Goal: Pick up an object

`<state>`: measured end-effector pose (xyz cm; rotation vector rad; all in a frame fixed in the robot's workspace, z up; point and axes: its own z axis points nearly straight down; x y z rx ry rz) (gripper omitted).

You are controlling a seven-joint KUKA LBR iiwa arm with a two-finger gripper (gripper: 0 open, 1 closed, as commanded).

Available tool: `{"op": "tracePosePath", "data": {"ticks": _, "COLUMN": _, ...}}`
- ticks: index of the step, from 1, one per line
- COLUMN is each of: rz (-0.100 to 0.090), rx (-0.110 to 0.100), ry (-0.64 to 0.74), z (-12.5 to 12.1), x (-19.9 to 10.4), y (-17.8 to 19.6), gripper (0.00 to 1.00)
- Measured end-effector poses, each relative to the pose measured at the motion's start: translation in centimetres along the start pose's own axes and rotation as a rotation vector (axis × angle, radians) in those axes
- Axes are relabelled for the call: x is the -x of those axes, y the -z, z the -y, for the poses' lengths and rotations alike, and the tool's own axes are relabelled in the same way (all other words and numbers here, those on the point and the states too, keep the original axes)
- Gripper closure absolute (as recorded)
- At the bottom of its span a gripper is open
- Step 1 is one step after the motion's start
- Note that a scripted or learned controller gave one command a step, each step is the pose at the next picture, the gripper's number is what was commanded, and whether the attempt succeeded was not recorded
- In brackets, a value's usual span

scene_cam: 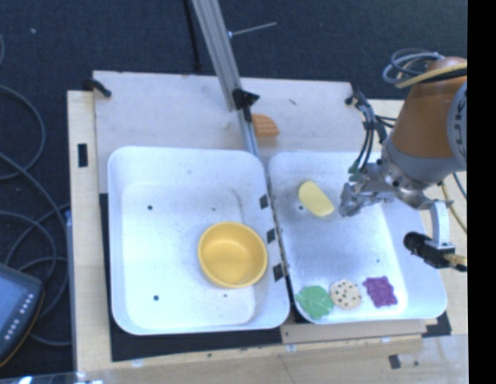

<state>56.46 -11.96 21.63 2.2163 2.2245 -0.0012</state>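
A pale yellow oblong object lies in the right bin near its upper left. My gripper hangs over the same bin just right of that object, close to it but apart from it. Along the bin's near edge sit a green round piece, a speckled cookie and a purple piece. A yellow bowl stands in the left bin, toward its right side.
A slanted metal rail crosses the back of the bench and ends between the bins. An orange object lies on the bench behind the bins. Cables hang by the arm's wrist.
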Motion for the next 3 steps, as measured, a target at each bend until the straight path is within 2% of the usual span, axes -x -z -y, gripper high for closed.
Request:
{"op": "tracePosePath", "data": {"ticks": 1, "rz": -0.002, "rx": 0.0, "ry": 0.002, "z": 0.5, "x": -5.0, "y": -0.5, "gripper": 1.0}}
{"op": "tracePosePath", "data": {"ticks": 2, "rz": -0.004, "rx": 0.003, "ry": 0.004, "z": 1.2, "x": -9.7, "y": 1.2, "gripper": 1.0}}
{"op": "tracePosePath", "data": {"ticks": 3, "rz": -0.005, "rx": 0.003, "ry": 0.006, "z": 2.1, "x": -15.9, "y": 2.2, "gripper": 1.0}}
